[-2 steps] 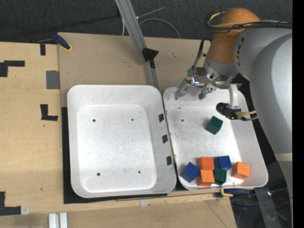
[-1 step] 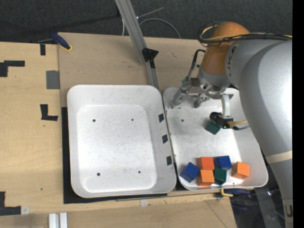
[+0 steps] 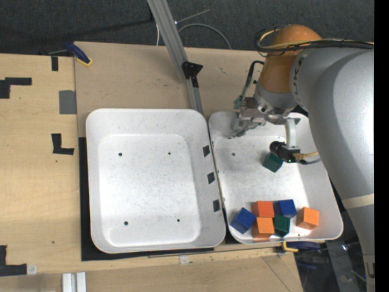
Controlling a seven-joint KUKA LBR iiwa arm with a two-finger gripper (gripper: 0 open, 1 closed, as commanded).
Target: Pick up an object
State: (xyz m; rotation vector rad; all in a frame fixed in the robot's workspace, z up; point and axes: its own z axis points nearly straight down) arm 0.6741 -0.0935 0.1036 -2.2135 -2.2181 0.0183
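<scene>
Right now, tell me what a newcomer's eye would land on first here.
The big grey arm with its orange band fills the right side, reaching over the right bin. A cluster of blue, orange and green blocks sits along that bin's near edge, and one green block lies apart mid-bin.

no legible text, labels, brand marks, numbers or signs on any surface; the black tape marks [image 3: 59,143] on the wooden bench [image 3: 36,181] form plain shapes, not characters; the two white bins [image 3: 97,126] carry dark dots only
</scene>
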